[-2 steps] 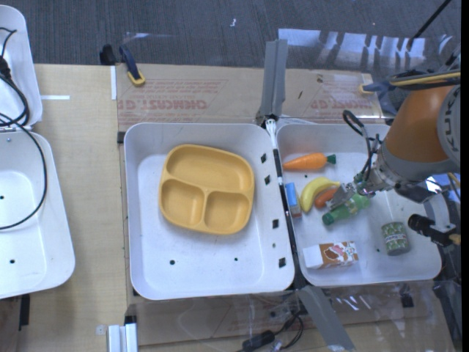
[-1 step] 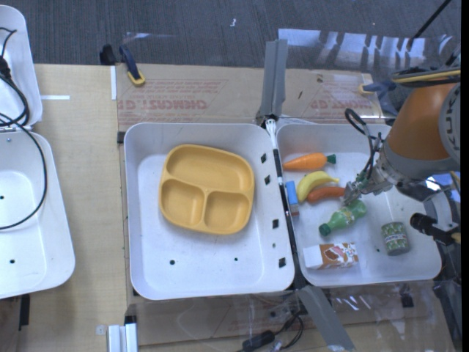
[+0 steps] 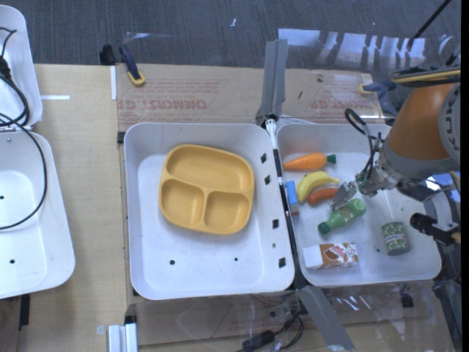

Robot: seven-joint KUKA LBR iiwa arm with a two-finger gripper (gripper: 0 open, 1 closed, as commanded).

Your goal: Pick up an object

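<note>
The arm (image 3: 421,127) reaches into the right bin (image 3: 410,270), its pincer (image 3: 346,194) low over the cluster of toys, tips just above the neck of the green bottle (image 3: 341,217) and beside the banana (image 3: 316,184); whether it is open or closed cannot be told at this size. The likely target, the bottle, lies on its side near the bin's middle, tilted toward the left wall. To do the step well, the arm should come straight down and close across the bottle's narrow width, not along its length, keeping clear of the banana and the small orange-red piece (image 3: 322,195) touching it.

The left bin (image 3: 146,270) is smooth white plastic, shallow with rounded corners, and carries a matte yellow divided plate (image 3: 208,188) of three compartments. Among the smaller things, the carton (image 3: 332,256) by the right bin's near edge is flat-faced and boxy. The carrot (image 3: 308,161) near the far edge is tapered and smooth, and the little green can (image 3: 395,238) toward the right edge is cylindrical and may roll.
</note>
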